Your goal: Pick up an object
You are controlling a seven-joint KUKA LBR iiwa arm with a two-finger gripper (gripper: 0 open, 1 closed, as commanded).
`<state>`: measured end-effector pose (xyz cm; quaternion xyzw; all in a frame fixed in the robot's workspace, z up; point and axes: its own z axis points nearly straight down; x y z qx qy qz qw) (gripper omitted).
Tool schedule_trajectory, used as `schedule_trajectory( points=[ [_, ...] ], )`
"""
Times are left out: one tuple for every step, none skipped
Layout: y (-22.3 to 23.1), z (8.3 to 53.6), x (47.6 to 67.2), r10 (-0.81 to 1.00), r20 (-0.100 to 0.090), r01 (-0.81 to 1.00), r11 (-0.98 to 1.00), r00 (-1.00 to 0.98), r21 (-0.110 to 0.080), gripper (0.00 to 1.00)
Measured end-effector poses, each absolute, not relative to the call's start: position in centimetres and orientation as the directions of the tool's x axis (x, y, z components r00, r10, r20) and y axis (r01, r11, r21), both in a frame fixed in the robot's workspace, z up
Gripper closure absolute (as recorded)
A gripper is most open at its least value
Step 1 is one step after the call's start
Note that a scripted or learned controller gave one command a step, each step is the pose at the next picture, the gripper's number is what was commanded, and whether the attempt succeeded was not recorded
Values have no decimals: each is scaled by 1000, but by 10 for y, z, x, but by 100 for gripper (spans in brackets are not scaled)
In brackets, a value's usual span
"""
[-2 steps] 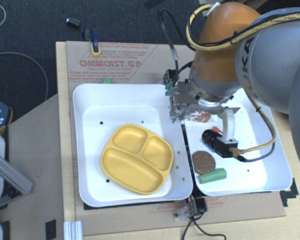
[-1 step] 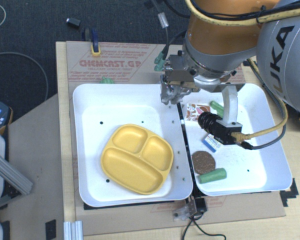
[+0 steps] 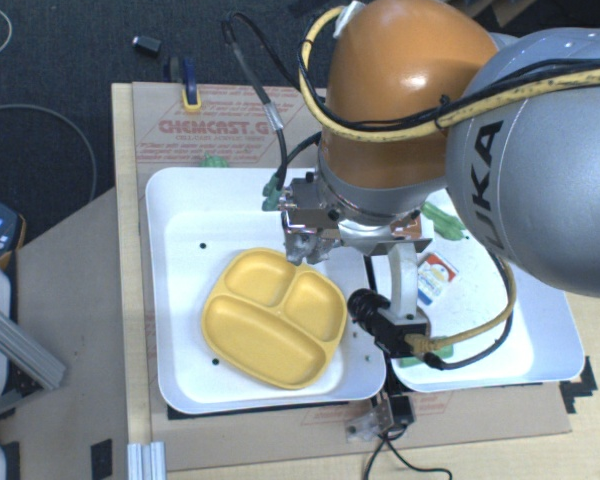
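Observation:
A yellow divided plate (image 3: 275, 315) with three compartments lies in the left white bin (image 3: 175, 268), towards its front right. My gripper (image 3: 302, 240) hangs just above the plate's far edge, under the orange wrist band. A small white packet with red and blue print (image 3: 433, 276) lies in the right bin (image 3: 540, 348), partly hidden by the arm. Something green (image 3: 446, 220) peeks out beside the wrist.
The big grey arm covers most of the right bin. Black and yellow cables (image 3: 420, 343) loop down over the divide between the bins. A cardboard sheet (image 3: 210, 123) lies behind the bins. A small green piece (image 3: 213, 161) sits at the left bin's far rim.

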<state>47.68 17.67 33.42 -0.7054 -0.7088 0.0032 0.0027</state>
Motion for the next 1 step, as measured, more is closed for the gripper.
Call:
schedule_trajectory(
  points=[
    [89, 305, 479, 1000, -3, 1000, -9, 9, -6, 100]
  ],
)
